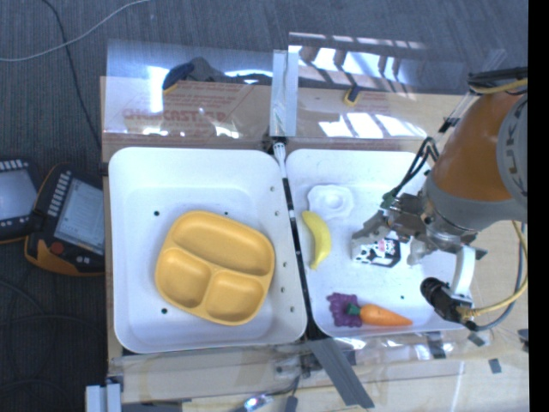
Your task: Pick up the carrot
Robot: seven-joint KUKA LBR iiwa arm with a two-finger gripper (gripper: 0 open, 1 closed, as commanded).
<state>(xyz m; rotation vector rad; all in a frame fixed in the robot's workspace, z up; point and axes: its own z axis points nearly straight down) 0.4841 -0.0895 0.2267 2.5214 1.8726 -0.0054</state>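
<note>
Hovering over the right bin [319,316], the claw [382,245] spreads open (nothing between its fingers), above the carrot [384,317] beside purple grapes [345,308].

Grey arm [480,191], orange band, seemingly yellow cable

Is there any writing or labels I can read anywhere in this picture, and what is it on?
"UK": grey letters on the robot arm, cut off at the picture's edge.
Red print on the cardboard behind the left bin: too blurred to read.
Screen of the handheld controller on the floor: too small to read.
</note>
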